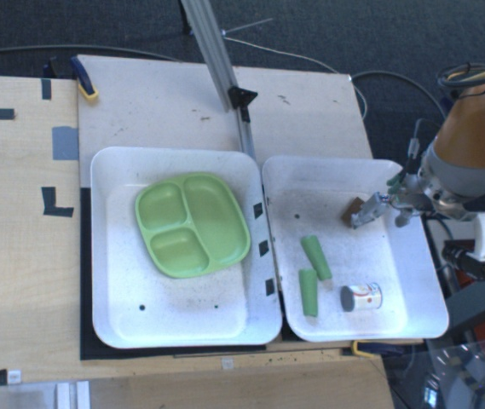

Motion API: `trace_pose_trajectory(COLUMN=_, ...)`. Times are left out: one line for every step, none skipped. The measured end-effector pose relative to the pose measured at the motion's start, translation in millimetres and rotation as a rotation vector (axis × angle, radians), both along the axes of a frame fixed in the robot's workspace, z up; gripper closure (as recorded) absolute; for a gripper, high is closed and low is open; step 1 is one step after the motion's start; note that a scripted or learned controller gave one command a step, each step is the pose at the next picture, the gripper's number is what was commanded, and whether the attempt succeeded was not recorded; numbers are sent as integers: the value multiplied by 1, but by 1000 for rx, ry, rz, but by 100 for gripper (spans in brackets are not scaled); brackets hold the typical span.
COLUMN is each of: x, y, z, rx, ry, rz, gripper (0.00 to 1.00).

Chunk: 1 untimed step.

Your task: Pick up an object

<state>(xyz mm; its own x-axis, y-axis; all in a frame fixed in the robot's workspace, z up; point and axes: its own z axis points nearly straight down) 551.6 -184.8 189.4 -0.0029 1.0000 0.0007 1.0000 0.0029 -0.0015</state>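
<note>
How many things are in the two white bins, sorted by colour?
Green: 3 — the divided plate, the upper stick and the lower stick.
White with red: 1 — the small can.
Brown: 1 — the small block beside the gripper.
Total: 5

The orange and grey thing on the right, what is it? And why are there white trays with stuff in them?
That is a robot arm. At its tip is a pincer, a two-fingered grabber, and its job is to pick something up. One camera sits above the bench and looks down at a slant, so you see everything from overhead. The left bin holds a green plate with three sections. The right bin holds two green sticks and a small white can lying on its side. The pincer is low over the right bin, beside a small brown thing. I can't tell whether it has grabbed it.
</note>
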Motion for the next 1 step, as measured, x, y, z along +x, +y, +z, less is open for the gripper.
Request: trace_pose_trajectory(x=0, y=0, z=0, rx=0, ry=0, rz=-1, gripper=0)
